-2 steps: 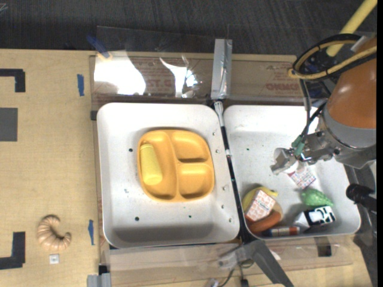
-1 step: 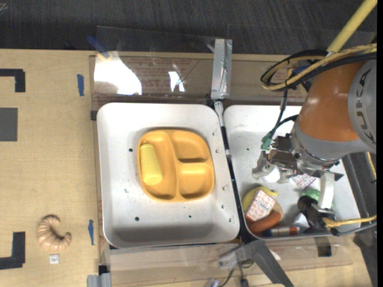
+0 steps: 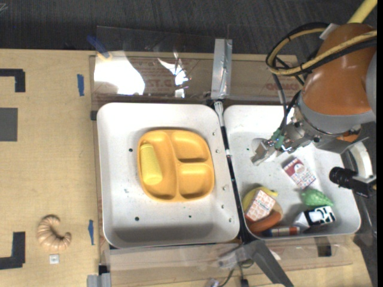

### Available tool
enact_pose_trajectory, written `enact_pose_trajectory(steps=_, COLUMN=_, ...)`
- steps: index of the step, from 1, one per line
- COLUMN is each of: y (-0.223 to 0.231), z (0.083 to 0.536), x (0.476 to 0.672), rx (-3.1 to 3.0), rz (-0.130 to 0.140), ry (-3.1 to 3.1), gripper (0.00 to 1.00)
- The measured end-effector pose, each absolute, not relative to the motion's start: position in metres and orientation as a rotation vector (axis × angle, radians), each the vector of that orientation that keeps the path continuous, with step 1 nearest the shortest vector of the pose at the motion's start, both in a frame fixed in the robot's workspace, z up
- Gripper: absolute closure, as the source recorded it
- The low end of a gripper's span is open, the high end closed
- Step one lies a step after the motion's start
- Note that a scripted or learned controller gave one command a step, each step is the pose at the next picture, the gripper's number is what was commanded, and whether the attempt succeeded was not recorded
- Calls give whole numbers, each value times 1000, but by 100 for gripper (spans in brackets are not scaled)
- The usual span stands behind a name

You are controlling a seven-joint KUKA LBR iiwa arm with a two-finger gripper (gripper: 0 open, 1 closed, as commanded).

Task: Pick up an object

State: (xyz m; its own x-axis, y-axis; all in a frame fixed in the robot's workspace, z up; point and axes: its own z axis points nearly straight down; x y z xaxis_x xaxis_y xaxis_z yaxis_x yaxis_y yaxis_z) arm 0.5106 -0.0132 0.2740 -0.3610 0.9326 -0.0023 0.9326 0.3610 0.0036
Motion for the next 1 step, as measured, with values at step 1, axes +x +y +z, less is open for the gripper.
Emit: enact_pose_trajectory(steps=1, y=3, z=222, x=479, rx=1744, rz=-4, ry=2617, gripper=100)
